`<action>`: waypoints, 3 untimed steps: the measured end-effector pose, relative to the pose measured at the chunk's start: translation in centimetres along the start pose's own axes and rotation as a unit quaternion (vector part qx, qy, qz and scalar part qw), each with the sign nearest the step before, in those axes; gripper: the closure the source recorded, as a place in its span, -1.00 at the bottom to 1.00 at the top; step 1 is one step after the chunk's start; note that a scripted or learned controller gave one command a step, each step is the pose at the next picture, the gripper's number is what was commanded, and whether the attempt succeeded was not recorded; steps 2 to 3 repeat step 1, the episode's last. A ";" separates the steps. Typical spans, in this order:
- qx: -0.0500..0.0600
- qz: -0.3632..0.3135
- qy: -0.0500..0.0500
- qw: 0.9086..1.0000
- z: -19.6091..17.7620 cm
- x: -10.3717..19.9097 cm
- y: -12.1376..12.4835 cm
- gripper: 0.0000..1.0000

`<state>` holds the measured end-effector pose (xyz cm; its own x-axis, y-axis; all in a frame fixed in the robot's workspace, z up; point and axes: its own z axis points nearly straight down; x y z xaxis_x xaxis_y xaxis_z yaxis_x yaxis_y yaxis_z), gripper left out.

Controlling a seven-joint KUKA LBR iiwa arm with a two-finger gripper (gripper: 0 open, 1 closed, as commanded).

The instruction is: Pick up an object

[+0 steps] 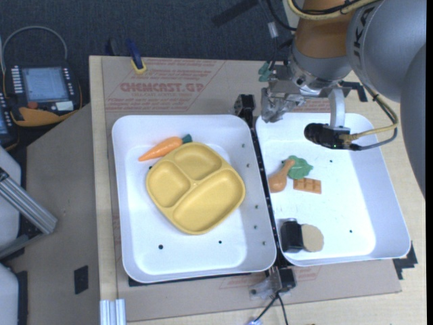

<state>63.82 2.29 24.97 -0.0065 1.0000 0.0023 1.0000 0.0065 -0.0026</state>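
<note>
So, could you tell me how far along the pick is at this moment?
Nothing looks picked yet. The tool hovers over the right white bin's top-left corner with no object visible in it. The tan toy drumstick, small orange block and black-and-tan piece lie in that bin, so descent, grasp and lift remain.

My arm [379, 26] comes in from the upper right, its broad grey link filling that corner. Above the wrist I see the orange band [323, 39], and under it the grey wrist flange narrows down to the gripper [276, 110]. The gripper hangs roughly vertical with its tips pointing down, sitting at the arm's lowest and leftmost reach. Just to the right of the jaws, a black cylindrical module [326, 135] juts out sideways from a white bracket on the wrist, with a yellow cable looping from it back up toward the arm. From this angle the metal tips blur together, and I see nothing held between them.
</note>
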 end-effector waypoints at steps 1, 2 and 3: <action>0.000 0.001 0.000 1.000 0.4 4.9 -0.2 1.00; 0.000 0.001 0.000 1.000 0.4 4.9 -0.2 1.00; 0.000 0.001 0.000 1.000 0.4 4.9 -0.2 1.00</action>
